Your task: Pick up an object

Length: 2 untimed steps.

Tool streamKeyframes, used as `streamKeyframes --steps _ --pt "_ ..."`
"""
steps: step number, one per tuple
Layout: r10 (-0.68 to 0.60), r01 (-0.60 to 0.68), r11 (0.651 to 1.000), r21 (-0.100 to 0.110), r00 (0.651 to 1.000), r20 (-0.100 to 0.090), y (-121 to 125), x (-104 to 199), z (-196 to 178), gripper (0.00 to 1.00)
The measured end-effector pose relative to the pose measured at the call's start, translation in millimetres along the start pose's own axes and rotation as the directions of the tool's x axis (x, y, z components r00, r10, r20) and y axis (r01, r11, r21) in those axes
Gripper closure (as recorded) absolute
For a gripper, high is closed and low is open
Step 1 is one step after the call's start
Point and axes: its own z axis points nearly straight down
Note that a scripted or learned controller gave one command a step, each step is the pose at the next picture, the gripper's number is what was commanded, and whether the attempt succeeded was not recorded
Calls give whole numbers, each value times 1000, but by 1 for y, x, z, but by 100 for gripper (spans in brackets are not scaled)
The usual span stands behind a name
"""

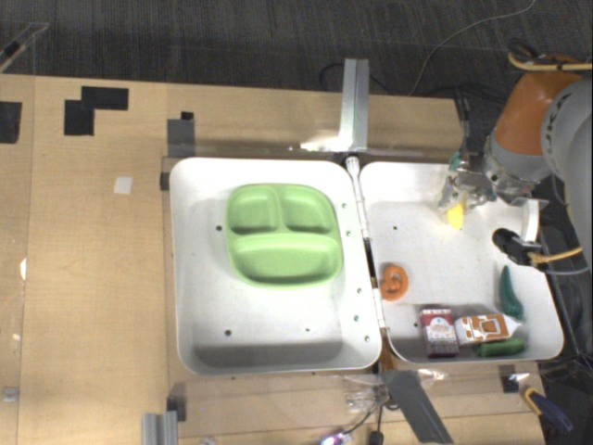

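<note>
The grey arm (556,128), with its orange band, is reaching in from the upper right of the frame and bending down over the upper right part of the right bin (417,248). Its gripper (460,193) is hanging just above the bin floor, and a small yellow object (455,214) is sitting right at the fingers; whether they are apart or clamped on it cannot be told. A black cable is looping beside the wrist at the bin's right wall. Lower in that bin, an orange ring (394,283) is lying against the left wall, two small boxes (439,330) (484,327) are resting along the bottom edge, and green pieces (510,292) (501,347) are lying in the lower right corner. The middle of the right bin is standing open as white floor. In the left bin (195,267), a green divided tray (282,233) is sitting upside the centre, with bare floor all round it. Both bins are resting on the wooden surface (83,276).
</note>
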Motion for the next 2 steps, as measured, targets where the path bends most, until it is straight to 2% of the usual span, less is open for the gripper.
streamKeyframes --steps 1,2 --pt "6 -6 1000 10 1000 -1 -19 62 -98 100" --pt "-184 184 983 10 983 -2 -51 68 -185 100"
